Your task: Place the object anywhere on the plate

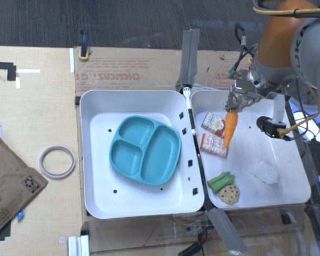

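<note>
A toy carrot point(230, 127) hangs by its top from the gripper point(234, 108), fingers pinched on it, above the right bin point(288, 193), well right of the teal plate point(145, 150); that slim hold could slip in transit.

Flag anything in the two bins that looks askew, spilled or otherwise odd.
Nothing is spilled or broken. The one oddity: the carrot hangs upright from the gripper above the right bin, its tip near the small cartons. The blue plate lies flat in the left bin.
</note>
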Controlling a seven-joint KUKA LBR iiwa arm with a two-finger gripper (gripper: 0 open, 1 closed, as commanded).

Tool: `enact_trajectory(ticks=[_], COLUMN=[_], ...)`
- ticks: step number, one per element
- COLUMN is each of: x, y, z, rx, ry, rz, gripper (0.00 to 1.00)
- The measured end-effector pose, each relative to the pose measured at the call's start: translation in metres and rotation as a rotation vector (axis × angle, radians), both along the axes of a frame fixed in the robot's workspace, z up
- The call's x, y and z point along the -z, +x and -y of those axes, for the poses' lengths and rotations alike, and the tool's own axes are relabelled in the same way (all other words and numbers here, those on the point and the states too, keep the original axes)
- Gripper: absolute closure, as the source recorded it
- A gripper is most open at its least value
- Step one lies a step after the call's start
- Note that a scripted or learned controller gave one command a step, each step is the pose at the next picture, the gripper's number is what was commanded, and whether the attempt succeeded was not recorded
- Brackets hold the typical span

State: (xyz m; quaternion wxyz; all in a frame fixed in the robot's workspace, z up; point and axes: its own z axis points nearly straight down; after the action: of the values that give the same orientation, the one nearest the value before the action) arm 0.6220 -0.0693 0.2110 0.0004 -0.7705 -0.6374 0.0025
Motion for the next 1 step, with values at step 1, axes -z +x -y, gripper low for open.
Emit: enact_trajectory(ticks=[1], x=[0.0208], y=[-0.0128], z=[-0.0809], rx=[0.269], ry=[0.001], rz=[-0.001], gripper=[1.0])
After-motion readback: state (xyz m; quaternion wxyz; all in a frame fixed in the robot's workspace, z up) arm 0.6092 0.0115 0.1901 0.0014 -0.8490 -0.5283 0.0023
